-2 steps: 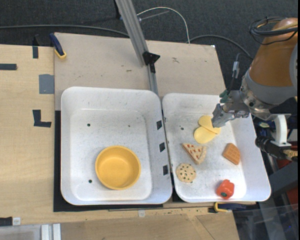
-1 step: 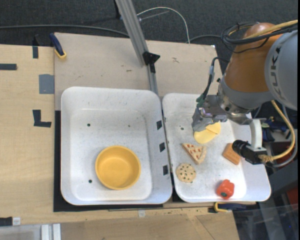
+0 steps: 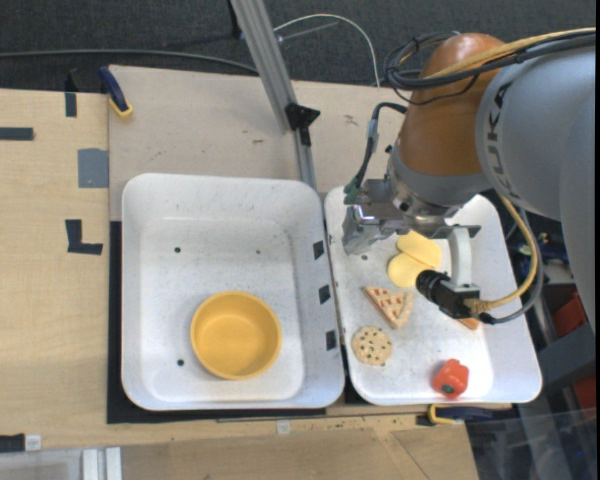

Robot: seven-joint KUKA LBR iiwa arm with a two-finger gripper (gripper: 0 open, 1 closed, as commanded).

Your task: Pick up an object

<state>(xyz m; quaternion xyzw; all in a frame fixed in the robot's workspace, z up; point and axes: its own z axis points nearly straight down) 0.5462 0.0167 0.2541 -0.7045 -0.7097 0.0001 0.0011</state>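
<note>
Pale yellow rounded plastic pieces [image 3: 414, 258] lie in the right-hand white bin [image 3: 510, 368], just under and beside the claw [image 3: 365, 230] — partly covered by the wrist, so exact contact can't be told. A triangular pizza-slice toy w/ red dots [image 3: 389, 304] sits near, toward the bin's front; a round tan cookie w/ dark chips [image 3: 371, 345] is just in front of that. A small red-orange tomato-like toy [image 3: 451, 376] rests well apart, by the front right corner.

The left-hand white bin [image 3: 150, 218] touches the right one along the middle edge and holds a yellow plastic bowl [image 3: 236, 334], upright, in its front part. Both bins sit on a light wood bench [image 3: 30, 298] w/ a tan board behind them and bits of dark tape at left. A grey metal pole [image 3: 270, 58] slants in from the top; dark carpet beyond.

The claw hangs low over the right bin's rear left part, metal tip close to the bin wall. Wrist hides it, so its state can't be told. Nothing seen held.
</note>
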